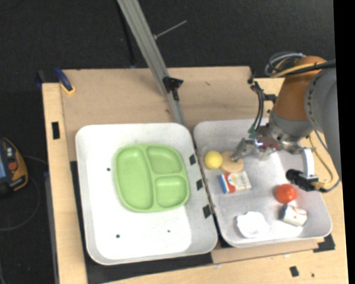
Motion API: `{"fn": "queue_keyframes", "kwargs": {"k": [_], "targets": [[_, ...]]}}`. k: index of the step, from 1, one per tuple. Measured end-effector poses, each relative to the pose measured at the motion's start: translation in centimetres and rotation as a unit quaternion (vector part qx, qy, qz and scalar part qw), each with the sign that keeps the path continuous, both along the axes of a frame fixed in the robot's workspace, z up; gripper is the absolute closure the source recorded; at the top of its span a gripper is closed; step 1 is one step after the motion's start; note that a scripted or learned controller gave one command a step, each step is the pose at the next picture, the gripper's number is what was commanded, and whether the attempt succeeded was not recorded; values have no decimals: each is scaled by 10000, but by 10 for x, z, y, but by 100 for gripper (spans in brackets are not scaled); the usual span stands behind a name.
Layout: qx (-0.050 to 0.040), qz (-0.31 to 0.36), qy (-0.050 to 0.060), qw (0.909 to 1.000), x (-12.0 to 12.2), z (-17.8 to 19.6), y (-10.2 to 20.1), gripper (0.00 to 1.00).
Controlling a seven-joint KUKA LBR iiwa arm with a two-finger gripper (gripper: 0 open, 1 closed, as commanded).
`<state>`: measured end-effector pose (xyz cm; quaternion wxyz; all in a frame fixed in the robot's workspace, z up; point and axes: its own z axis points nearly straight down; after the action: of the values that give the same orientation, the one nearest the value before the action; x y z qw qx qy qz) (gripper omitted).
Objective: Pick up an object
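The tan round piece point(231, 165) lay in the right bin, near that bin's left wall, touching or just beside a yellow ball point(213, 160) on its left. The end effector point(242, 150) was right at its upper right edge, and it could not be told whether it touched the piece.

The wooden tabletop point(116, 97) carried two shallow white bins side by side. The left bin point(99, 231) held a green divided plate point(151, 176) with three compartments, lying flat near the bin's middle. The right bin point(261, 202) held all the small things. The grey arm point(294, 99), with its orange band, reached in from the right over the right bin's far corner. A long grey bar point(142, 39) slanted down from the top of the view to the gap between the bins.

Whether the end effector was open or closed could not be told.

Near the front wall of the right bin sat a white crumpled thing point(252, 225). A red, white and blue carton point(235, 181) lay just below the tan piece. A white and red item point(293, 215) rested near the front right corner, with a red ball point(286, 193) just above it.
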<state>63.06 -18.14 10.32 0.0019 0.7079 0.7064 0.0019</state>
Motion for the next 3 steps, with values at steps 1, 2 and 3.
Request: {"fn": "queue_keyframes", "kwargs": {"k": [1,2,3], "targets": [[-3,6,-51,10000,3,17,-1,100],[-8,20,-4,10000,10,63,-4,100],[-10,23,-8,10000,11,117,-6,100]]}}
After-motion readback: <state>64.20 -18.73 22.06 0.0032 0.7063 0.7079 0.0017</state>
